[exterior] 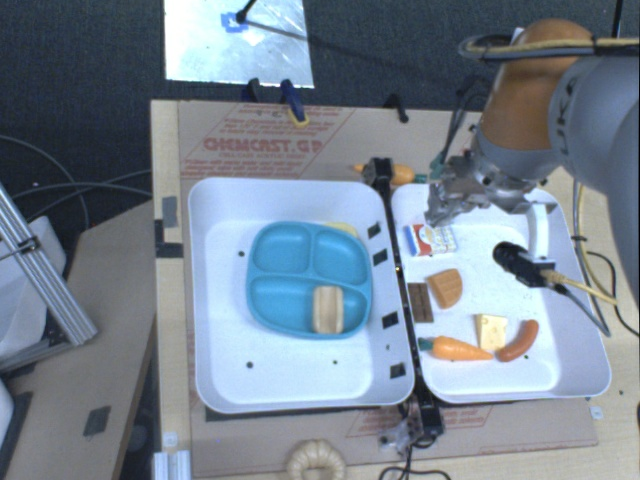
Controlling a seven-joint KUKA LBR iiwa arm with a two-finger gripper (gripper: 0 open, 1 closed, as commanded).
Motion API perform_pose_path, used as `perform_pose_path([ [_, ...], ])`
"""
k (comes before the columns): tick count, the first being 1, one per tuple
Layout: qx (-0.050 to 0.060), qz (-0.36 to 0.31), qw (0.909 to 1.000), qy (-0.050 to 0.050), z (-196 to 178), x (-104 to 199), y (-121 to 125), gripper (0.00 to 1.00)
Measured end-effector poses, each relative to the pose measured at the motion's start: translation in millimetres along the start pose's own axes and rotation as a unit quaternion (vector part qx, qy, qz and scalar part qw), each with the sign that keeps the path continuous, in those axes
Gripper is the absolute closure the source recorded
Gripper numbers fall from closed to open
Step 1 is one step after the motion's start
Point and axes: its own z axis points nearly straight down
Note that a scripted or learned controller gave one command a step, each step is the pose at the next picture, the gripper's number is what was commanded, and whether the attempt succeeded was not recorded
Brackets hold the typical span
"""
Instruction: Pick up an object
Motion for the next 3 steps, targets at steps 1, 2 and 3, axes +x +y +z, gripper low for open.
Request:
perform_pose_path([
  [1, -0.001, 0.0, 1.0, 0.0, -13, 53, 14, 1.0],
  [2, 0.0, 0.001, 1.0, 0.0, 2, 105, 36, 1.0],
  [3, 0.0, 0.002, 1.0, 0.0, -13, 103, 31, 1.0],
])
